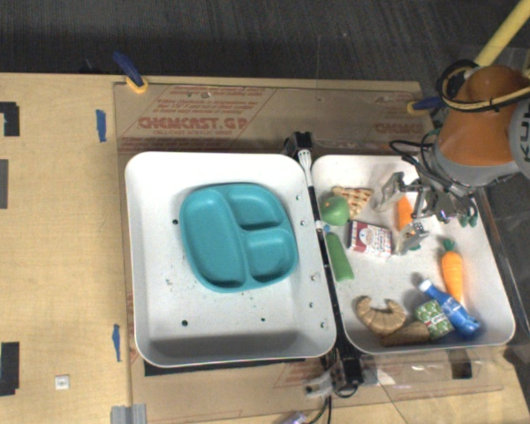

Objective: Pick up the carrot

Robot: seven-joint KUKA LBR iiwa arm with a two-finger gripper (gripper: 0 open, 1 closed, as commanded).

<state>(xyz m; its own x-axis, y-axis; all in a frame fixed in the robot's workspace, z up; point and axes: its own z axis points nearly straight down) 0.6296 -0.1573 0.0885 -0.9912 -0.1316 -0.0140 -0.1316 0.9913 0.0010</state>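
Right bin (pixel 499 276) | hand (pixel 408 210) clenched on orange item, prob. carrot, mostly hidden | 2nd carrot (pixel 452 274) nr bottle (pixel 448 307)

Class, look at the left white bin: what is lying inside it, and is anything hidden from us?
Inside the left bin lies one teal divided tray, face up, with three compartments and nothing in them. Dark specks dot the bin's floor around it. Whatever might sit beneath the tray is covered.
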